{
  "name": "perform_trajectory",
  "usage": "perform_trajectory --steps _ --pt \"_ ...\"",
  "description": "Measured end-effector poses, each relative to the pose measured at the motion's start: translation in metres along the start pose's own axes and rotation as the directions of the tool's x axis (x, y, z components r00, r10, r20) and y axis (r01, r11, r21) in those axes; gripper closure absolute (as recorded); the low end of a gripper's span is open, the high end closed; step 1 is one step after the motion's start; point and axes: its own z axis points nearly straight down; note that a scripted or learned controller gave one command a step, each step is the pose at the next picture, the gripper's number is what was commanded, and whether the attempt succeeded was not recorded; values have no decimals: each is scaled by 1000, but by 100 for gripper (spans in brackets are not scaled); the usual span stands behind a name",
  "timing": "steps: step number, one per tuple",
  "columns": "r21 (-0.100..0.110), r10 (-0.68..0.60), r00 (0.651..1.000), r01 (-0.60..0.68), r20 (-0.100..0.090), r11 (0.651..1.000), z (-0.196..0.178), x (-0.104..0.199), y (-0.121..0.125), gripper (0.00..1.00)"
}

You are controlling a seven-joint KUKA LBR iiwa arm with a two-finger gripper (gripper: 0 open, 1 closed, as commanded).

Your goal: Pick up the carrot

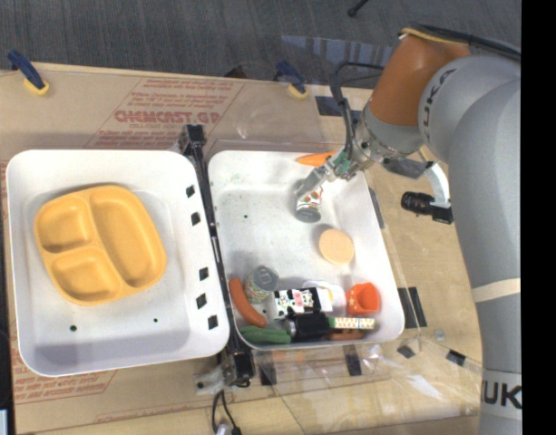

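One carrot [312,159] sits just behind the tool [308,202] by the bin wall [287,156], prob awkward to reach; can't tell tool state tbh.

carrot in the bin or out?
In: the carrot lies at the right bin's far edge, beside the gripper.

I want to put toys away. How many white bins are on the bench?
2. The left bin holds a yellow tray. The right bin holds the toys, with the claw over it.
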Motion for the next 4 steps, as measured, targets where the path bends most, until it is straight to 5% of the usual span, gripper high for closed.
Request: perform_trajectory --steps 1,2,3,4 --pt "-4 100 995 -100 -2 995 33 -3 2 0" --pt "-14 91 996 -91 11 996 20 -4 5 100" --pt "-6 195 981 -195 2 981 -19 56 27 100" --pt "-8 171 985 -171 1 985 -46 130 72 100"
